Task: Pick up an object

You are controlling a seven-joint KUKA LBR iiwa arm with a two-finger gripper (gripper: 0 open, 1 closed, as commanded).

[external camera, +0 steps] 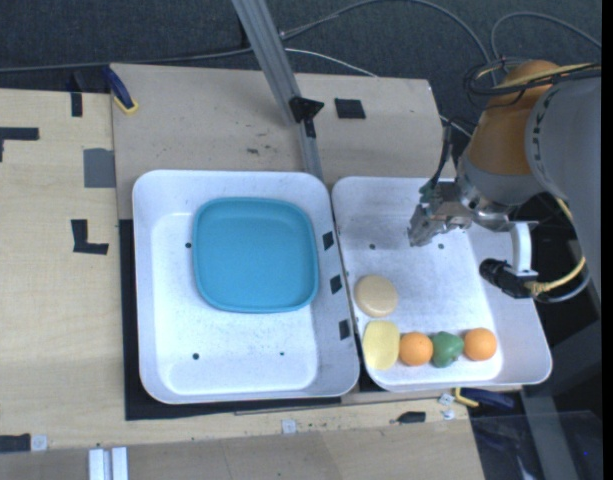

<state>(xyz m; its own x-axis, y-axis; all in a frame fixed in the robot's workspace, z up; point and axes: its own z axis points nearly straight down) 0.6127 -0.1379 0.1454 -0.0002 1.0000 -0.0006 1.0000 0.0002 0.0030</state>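
The right bin (426, 268) holds a tan round piece (376, 294) near its left side. Along its front edge lie a yellow piece (381, 345), an orange ball (416, 349), a green piece (447, 348) and a second orange ball (479, 344). My gripper (424, 230) hangs over the bin's upper middle, pointing down, well above and to the right of the tan piece. Nothing shows between its fingers.
The left bin (166, 348) carries a square blue plate (255, 253). A grey metal post (276, 58) slants up from between the bins. Cables (531, 283) hang off the wrist at the right bin's right edge.
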